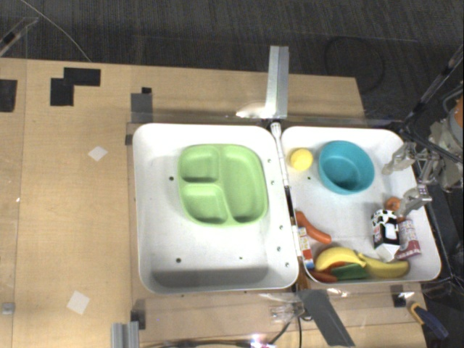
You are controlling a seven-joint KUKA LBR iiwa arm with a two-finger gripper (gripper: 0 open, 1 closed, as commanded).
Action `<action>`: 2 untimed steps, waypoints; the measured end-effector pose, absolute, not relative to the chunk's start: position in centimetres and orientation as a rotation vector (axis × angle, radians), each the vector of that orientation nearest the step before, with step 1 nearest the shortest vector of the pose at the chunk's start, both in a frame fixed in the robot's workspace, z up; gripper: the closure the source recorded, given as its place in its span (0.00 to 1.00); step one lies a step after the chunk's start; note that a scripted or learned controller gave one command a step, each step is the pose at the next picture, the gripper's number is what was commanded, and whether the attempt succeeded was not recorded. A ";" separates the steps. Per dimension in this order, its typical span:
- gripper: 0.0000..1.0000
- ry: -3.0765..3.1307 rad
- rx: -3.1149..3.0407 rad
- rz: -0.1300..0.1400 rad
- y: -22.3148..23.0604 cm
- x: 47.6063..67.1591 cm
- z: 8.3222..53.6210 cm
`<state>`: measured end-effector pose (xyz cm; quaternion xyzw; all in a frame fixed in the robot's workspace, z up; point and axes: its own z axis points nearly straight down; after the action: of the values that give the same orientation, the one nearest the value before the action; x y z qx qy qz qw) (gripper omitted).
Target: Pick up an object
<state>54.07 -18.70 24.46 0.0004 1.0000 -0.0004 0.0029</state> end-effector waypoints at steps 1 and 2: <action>0.00 3.120 -0.176 -0.005 -20.5 53.1 12.4; 0.00 3.104 -0.071 -0.014 -20.6 52.1 11.0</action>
<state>52.06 -20.57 11.03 -0.0227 0.9996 -0.0045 0.0181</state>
